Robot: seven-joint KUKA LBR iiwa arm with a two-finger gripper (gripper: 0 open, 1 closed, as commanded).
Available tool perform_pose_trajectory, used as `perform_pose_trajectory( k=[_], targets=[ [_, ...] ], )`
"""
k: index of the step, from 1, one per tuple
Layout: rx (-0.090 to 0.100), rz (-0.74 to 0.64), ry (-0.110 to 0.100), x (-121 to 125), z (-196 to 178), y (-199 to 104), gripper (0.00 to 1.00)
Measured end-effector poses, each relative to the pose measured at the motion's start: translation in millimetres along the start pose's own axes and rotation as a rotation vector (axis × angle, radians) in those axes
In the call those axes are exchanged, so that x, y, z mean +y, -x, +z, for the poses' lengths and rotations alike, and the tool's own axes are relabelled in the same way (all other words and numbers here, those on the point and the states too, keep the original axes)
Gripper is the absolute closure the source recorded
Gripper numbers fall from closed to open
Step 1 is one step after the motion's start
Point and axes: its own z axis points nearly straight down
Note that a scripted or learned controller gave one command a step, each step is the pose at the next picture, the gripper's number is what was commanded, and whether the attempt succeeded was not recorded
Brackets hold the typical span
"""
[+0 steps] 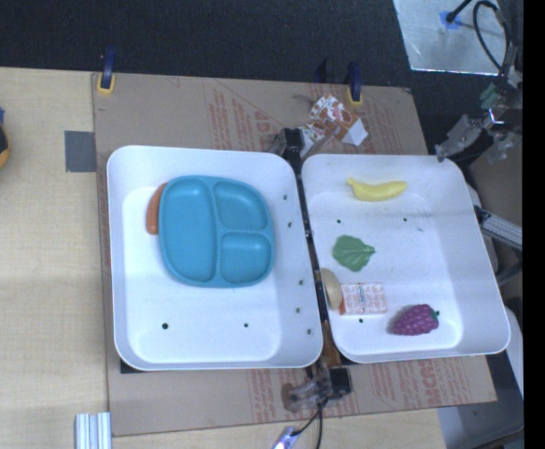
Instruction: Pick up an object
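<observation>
The right bin [459, 251] holds a yellow banana [377, 189] near its far side, a green leaf-shaped piece [352, 252] in the middle, and a purple bunch of grapes [413, 320] at the front. A small red-and-white carton [363, 298] lies beside a beige rounded object [330, 289] against the bin's left wall. Grey metal parts that look like my gripper [468, 137] hang at the view's right edge, just past the right bin's far right corner and apart from every object.
In the left bin [132, 325] a blue divided plate [218, 230] rests partly over an orange object [151, 209]. A crumpled red-and-white wrapper [333, 120] lies on the cardboard behind the bins. Cables hang at the top right.
</observation>
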Motion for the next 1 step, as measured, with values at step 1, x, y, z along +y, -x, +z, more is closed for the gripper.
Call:
perform_pose_trajectory(
  k=[1],
  targets=[
    [0.0,-0.003,-0.005,13.2,140.9,-1.5,0.0]
  ],
)
